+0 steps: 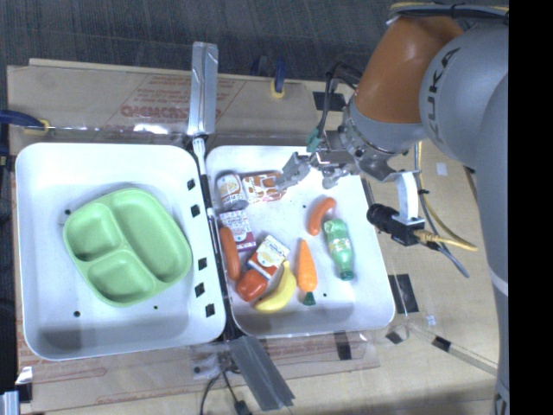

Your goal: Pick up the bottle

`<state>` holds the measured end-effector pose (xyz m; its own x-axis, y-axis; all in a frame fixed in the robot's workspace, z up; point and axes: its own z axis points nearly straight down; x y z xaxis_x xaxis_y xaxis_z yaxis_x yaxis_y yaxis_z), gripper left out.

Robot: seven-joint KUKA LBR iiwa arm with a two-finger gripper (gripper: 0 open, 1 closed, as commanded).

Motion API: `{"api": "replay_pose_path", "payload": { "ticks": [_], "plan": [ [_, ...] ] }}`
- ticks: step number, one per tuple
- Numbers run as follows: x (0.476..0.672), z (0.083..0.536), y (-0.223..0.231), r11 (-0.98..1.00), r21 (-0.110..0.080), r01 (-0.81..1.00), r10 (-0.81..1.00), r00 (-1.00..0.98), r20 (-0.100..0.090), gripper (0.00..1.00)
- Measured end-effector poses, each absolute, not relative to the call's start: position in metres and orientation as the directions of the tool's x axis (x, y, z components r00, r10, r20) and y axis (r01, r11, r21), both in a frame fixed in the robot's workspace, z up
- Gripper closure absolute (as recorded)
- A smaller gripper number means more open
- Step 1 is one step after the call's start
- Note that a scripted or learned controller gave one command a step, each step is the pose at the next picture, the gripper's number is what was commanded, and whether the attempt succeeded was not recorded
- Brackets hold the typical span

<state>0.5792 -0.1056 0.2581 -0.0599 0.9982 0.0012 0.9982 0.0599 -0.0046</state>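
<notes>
we see the gripper [309,164] hanging above the right bin's far edge, apparently open and holding nothing, while the green bottle [338,247] lies below it toward the near side, touching a sausage [320,214] that may get nudged or grabbed instead.
</notes>
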Motion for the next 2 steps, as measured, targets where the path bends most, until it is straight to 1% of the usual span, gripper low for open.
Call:
{"api": "replay_pose_path", "payload": {
  "ticks": [1, 2],
  "plan": [
    [0.588, 0.249, -0.171, 0.068, -0.002, 0.998, 0.998, -0.068, -0.001, 0.00],
    [0.588, 0.228, -0.210, 0.118, -0.004, 0.993, 0.993, -0.118, 0.001, 0.00]
  ]
}}
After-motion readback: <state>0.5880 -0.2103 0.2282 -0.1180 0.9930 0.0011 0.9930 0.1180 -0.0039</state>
